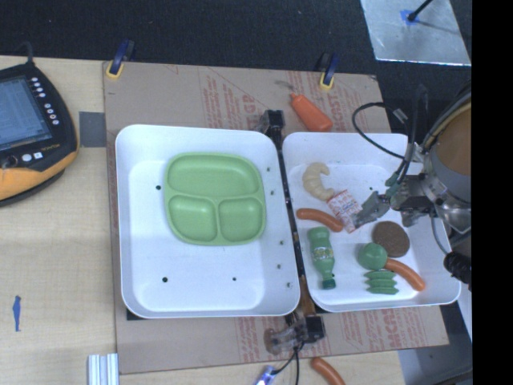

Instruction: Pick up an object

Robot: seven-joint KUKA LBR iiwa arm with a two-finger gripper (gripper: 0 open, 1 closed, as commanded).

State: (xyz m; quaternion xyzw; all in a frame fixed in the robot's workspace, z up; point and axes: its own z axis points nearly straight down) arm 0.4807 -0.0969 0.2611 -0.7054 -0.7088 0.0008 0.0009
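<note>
Green plate (215, 196), white bins (132, 215), green bottle (322, 256).

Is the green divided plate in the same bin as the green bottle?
No, the plate lies in the left bin; the bottle lies in the right bin.

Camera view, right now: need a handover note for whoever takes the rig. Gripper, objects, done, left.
Gripper: low over the right bin, beside the small packet; nothing seen between its fingers.
Right bin: croissant, sausage, green bottle, brown disc, carrot.
Left bin: green divided plate.
Done: nothing lifted.
Left: grasp and lift one object.
</note>
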